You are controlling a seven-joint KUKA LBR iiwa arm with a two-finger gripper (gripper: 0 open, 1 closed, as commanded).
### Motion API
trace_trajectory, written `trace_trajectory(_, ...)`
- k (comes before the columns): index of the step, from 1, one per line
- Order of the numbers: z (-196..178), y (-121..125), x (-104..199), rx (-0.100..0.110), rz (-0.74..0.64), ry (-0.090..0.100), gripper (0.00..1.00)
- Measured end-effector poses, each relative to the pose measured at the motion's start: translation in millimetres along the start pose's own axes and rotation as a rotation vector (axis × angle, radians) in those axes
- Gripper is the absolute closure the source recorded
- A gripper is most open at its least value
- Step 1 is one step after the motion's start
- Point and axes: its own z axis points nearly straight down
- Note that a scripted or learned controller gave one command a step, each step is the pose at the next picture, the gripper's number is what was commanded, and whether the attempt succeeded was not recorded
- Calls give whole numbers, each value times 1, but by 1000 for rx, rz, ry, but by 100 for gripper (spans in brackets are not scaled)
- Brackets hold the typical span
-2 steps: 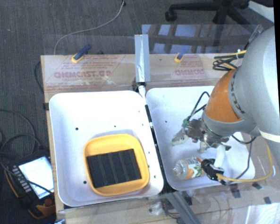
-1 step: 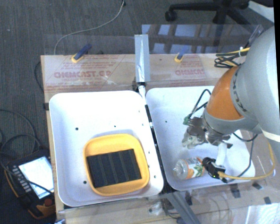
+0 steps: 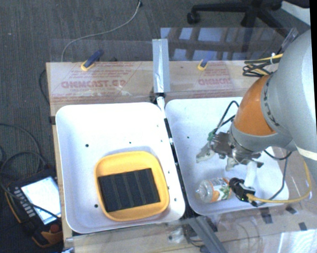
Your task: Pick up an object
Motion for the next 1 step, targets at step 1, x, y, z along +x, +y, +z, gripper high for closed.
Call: trace_trajectory(1,-121,-23,-55,14,115,-4,0)
